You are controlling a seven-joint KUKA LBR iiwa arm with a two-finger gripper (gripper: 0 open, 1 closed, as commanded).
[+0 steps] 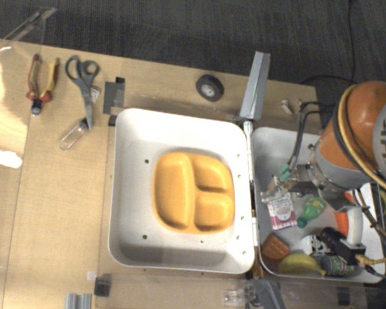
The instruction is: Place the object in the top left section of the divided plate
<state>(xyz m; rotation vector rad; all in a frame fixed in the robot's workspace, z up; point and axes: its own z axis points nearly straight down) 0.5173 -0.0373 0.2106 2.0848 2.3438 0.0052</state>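
From the overhead camera you see the arm [368, 133] over the right bin [270, 141], so you're at the picking step. I cannot tell the claw's state. The yellow divided plate [193, 190], at nine o'clock, waits; next, secure one object and carry it over.

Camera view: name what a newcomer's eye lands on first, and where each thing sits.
The yellow divided plate stands out, lying in the middle of the left white bin. At the right, the grey arm with its orange band hangs over the right bin, which holds a clutter of small items, a banana at its near edge.
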